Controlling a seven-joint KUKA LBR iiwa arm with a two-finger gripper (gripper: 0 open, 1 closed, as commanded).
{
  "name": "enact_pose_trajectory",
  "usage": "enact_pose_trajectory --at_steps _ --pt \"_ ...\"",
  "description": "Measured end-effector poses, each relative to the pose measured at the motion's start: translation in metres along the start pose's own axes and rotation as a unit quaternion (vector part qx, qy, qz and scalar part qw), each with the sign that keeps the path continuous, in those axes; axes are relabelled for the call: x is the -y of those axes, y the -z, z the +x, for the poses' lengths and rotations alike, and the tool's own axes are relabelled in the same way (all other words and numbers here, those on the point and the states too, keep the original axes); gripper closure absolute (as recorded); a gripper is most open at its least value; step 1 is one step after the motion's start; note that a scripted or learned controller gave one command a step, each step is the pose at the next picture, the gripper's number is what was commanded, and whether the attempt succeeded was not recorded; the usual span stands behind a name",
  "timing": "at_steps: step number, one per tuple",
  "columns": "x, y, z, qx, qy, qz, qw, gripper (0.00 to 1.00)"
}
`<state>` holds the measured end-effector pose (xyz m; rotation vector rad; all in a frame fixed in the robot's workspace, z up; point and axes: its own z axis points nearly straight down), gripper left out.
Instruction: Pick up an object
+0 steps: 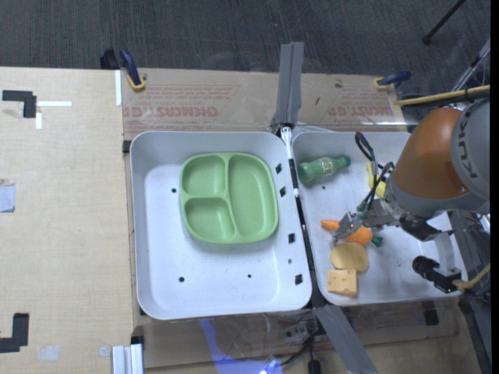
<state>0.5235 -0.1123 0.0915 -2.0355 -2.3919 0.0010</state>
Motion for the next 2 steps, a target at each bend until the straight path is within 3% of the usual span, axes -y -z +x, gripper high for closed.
enact_pose_trajectory --at_steps 1,2 --pt "0.001 0.008 -0.001 0.0 -0.002 0.001 1.0 1.0" --pt "-0.032 0.099 0.046 0.001 -0.064 0.001 0.998 1.0"
